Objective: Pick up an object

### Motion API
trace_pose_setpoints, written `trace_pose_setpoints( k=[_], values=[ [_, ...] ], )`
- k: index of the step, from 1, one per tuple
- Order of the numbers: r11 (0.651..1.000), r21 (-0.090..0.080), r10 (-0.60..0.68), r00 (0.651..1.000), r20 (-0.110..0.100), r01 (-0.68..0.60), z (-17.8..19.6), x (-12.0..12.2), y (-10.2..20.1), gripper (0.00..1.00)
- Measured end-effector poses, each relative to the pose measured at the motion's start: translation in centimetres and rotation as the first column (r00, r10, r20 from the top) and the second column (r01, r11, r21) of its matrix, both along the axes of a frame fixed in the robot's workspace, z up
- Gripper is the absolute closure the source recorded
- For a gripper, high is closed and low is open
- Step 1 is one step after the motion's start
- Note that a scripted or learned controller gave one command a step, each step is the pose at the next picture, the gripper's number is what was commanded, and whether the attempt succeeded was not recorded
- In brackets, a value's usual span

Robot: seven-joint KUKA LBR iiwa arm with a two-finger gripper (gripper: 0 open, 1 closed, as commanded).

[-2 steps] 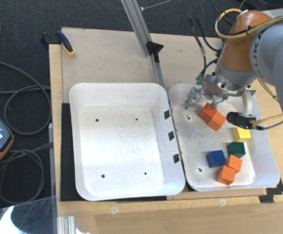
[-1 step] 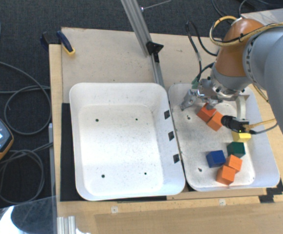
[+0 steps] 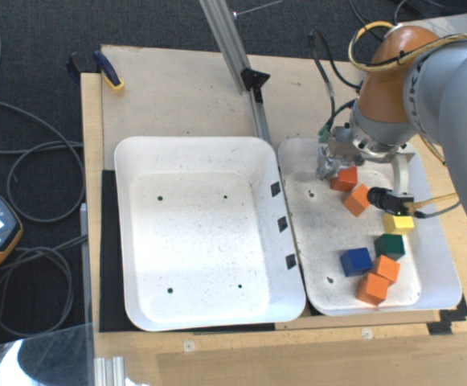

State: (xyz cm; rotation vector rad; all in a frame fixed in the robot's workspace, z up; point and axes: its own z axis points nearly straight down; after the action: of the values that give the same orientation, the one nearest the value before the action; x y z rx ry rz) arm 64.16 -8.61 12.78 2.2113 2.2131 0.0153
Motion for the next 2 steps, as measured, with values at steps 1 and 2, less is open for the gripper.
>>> trace_pose_setpoints(
  k=[1,2],
  values=[
    [1.0,0.001,0.0,1.0,-0.008,0.0,6.0,0.9,-0.4,1.0],
    [1.0,0.001,0.001,1.0,-0.007,-0.001,11.6,1.1,-0.4,1.0]
  ],
)
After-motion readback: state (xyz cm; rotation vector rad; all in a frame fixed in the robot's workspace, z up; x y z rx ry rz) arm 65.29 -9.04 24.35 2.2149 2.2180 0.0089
